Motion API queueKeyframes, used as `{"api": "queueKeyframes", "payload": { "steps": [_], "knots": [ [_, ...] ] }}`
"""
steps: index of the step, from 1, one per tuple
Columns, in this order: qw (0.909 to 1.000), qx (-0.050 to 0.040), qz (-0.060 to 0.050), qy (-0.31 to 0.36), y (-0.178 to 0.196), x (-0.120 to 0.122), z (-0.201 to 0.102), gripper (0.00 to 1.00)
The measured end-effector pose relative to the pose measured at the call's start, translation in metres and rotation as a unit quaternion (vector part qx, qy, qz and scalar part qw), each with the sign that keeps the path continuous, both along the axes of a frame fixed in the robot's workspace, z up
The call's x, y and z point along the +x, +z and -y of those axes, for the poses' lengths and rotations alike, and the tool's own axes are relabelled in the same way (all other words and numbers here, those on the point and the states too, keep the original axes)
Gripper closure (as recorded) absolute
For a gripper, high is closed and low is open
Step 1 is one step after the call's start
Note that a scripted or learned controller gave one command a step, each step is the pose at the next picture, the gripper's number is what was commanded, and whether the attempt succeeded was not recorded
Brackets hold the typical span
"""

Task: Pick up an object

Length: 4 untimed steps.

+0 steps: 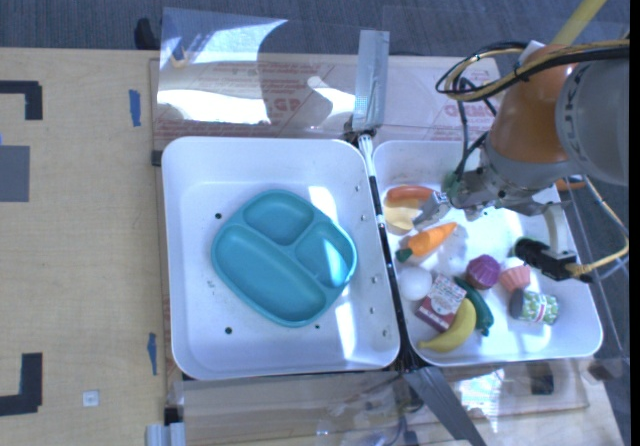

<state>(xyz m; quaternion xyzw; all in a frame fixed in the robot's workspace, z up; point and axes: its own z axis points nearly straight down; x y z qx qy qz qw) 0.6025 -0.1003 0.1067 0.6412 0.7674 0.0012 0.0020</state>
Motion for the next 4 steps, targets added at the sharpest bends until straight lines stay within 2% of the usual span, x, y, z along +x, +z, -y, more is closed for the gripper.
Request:
{"api": "queueKeyframes", "payload": {
  "steps": [1, 2, 3, 4],
  "knots": [
    [0.9995, 0.0004, 0.001, -0.031, -0.020, -0.042, 0.003, 0.00],
    [0.9992, 0.0007, 0.001, -0.041, -0.019, -0.077, 0.003, 0.00],
    [0.9988, 0.0001, 0.000, 0.049, 0.079, -0.089, -0.025, 0.00],
    [0.9945, -0.0007, 0.001, 0.105, -0.020, -0.115, 0.019, 0.00]
  ]
}}
